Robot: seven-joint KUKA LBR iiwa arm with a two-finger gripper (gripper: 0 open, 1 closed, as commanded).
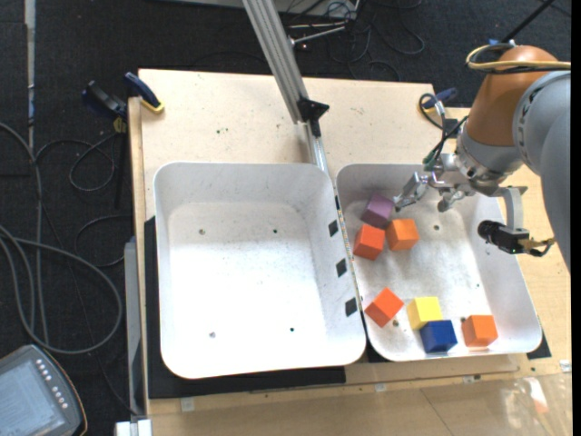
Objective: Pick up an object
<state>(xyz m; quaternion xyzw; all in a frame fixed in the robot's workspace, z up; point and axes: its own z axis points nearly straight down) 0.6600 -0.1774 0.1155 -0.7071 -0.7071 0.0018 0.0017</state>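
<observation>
Seven blocks (402, 234), right bin (508, 289) — arm (508, 116) above

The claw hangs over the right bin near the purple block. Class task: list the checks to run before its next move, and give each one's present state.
1. Claw is above the right bin, close to the purple block: ok.
2. Nothing sits between the claw's fingers: ok.
3. Purple block has room for the fingers: not ok, an orange block lies against it and another orange block lies close by.
4. Height of the claw over the blocks: cannot tell from this slanted view.
5. Easier targets lie apart: ok, the orange block near the bin's front corner stands alone.
</observation>
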